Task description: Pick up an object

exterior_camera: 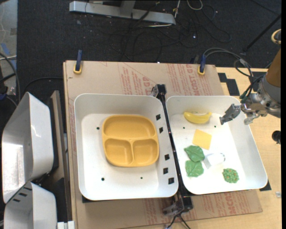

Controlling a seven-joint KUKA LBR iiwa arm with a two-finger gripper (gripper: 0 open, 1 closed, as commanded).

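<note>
Just right of the banana [197, 117], the jaws [239, 112] hover spread wide, holding nothing.

A brown cardboard sheet [134, 78] with red print covers the tabletop. Beyond its far edge lies dark carpet [44, 31] strewn with black cables [138, 38] and a grey metal bar [120, 11]. Left of the cardboard stand white containers [24, 143].

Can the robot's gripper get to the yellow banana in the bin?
Probably yes. The gripper hangs over the right bin, just right of the banana, with bare white floor between them. The cheese square lies lower down, out of the way.
</note>
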